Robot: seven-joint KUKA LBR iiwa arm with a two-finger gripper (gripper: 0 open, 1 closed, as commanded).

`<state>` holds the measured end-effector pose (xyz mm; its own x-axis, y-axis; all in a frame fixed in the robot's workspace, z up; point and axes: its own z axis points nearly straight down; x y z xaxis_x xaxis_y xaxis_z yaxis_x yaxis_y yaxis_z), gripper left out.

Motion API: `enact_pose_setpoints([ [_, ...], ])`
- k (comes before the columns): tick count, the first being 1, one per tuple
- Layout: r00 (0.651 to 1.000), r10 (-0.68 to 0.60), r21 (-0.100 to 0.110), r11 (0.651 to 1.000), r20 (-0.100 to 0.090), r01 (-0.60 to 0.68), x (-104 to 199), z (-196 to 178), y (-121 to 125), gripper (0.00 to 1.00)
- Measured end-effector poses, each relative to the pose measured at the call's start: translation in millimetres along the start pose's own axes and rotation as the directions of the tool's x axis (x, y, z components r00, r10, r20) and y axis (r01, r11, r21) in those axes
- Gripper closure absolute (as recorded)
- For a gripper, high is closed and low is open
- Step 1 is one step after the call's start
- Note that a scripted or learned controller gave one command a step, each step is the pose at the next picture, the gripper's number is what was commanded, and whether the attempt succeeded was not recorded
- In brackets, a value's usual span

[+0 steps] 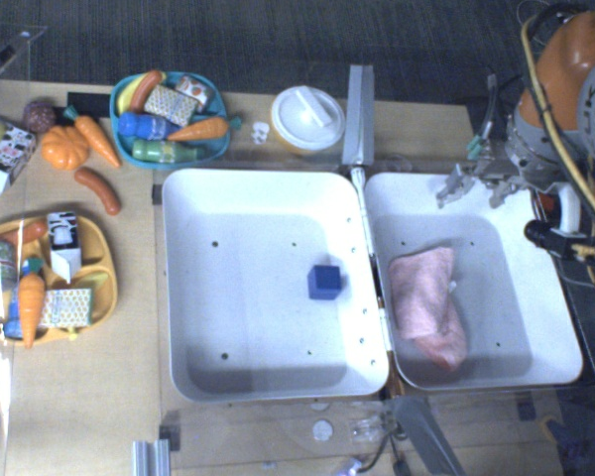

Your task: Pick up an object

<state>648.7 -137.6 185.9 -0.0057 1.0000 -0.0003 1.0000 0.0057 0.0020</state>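
Blue cube: sitting alone on the floor of the left bin, right of its centre, close to the divider between the bins.
Pink cloth: lying crumpled in the right bin, toward its left and near side, well apart from the cube.
Gripper: hovering over the far edge of the right bin, reaching in from the right; its jaws are standing apart and are holding nothing.
Arm: grey with an orange band, occupying the far right corner.
Desk: carrying both white bins side by side.
Blue bowl: resting at the far left, holding toy food including a carrot and a bottle.
Yellow plate: lying at the left edge with small cartons and a toy carrot.
Loose toys: a small pumpkin, a carrot and a sausage lying between bowl and plate.
White lidded bowl: standing just beyond the left bin's far edge.
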Motion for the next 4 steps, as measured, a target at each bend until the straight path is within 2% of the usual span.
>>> enact_pose_setpoints([
  [1, 0.988, -0.155, 0.000, 0.988, 0.000, 0.155, -6.2, 92.7, -56.1, 0.00],
  [2, 0.964, -0.266, -0.011, 0.964, 0.004, 0.266, 19.1, 96.1, -78.6, 0.00],
  [3, 0.960, -0.280, -0.013, 0.960, 0.006, 0.280, 34.9, 95.3, -106.0, 0.00],
  [4, 0.960, -0.281, -0.022, 0.959, 0.011, 0.281, 35.1, 82.8, -102.9, 1.00],
])
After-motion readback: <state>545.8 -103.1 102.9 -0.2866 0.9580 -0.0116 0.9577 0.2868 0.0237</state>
